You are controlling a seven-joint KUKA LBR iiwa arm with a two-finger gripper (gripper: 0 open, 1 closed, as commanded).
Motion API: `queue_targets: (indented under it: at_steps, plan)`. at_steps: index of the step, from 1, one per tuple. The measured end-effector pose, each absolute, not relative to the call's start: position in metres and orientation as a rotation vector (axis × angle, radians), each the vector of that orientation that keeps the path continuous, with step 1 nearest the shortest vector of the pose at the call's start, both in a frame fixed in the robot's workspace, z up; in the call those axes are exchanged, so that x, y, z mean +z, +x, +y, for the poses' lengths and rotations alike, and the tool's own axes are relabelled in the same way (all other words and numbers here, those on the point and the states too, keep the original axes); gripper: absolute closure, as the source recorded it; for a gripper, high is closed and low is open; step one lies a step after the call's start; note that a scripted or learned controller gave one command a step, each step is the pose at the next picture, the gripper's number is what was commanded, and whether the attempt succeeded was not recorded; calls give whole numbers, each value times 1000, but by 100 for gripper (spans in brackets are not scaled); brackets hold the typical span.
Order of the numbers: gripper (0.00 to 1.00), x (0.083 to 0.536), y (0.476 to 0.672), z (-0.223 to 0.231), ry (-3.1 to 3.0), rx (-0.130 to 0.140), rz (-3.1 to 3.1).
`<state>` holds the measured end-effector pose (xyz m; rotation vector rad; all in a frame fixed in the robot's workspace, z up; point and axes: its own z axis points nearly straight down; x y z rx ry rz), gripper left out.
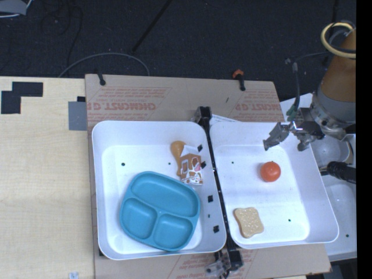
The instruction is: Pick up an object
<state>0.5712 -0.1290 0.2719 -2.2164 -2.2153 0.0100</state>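
Observation:
A red tomato-like ball [270, 171] lies in the right bin [302, 237], right of its middle. A slice of toast [249, 222] rests near that bin's front edge. In the left bin [107, 156] sit a blue divided plate [158, 210], a small printed carton [190, 170] and a tan drumstick-shaped piece [177, 150]. My gripper [289, 137] hangs over the right bin's back right corner, up and to the right of the red ball, with its two dark fingers spread apart and nothing between them.
A black divider bar [210, 179] runs between the two bins. The arm's grey wrist with its orange band [337, 80] and cables stand at the right edge. Cardboard lies under the bins; a wooden bench top spreads to the left.

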Motion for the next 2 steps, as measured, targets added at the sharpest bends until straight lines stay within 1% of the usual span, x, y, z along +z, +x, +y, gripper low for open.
queue_targets:
  at_steps: [1, 2]
  plan:
    - [0, 276, 573, -129, -2220, 2, -2221]
    - [0, 233, 572, -130, -2217, 7, -2217]
